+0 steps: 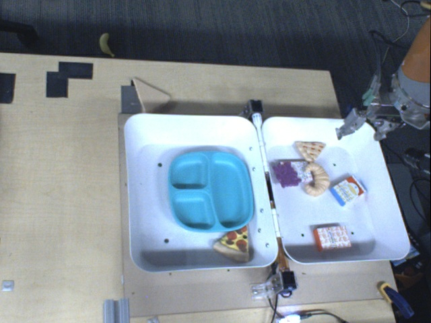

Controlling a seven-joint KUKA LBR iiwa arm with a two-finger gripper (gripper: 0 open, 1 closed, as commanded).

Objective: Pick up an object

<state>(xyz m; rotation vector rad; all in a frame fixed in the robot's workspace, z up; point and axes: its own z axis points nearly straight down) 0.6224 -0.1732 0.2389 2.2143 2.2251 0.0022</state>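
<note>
Right now I am only at the approach stage of picking something up. Largest first: the two shallow white plastic bins sit side by side, the left bin (145, 180) carrying a turquoise divided plastic tray (210, 190) with a toy pizza slice (234, 242) touching its near corner. The right bin (377, 244) has the likelier candidates, spread loosely over its floor: a beige twisted pastry toy (318, 179), a purple bunch of toy grapes (286, 173) just beside it, a red and white small box (333, 236) lying apart near the front wall, a tan waffle-patterned wedge (309, 149) toward the back, and a little blue and white carton (347, 191).

My two-finger gripper (367, 121) hangs at the back right corner of the right bin, above the rim, with nothing between its prongs, and how wide they stand I cannot tell from this angle.

Next, I judge, I need to choose one piece, travel inward over it and descend squarely. The red and white box looks easiest, since it has free space all round.
</note>
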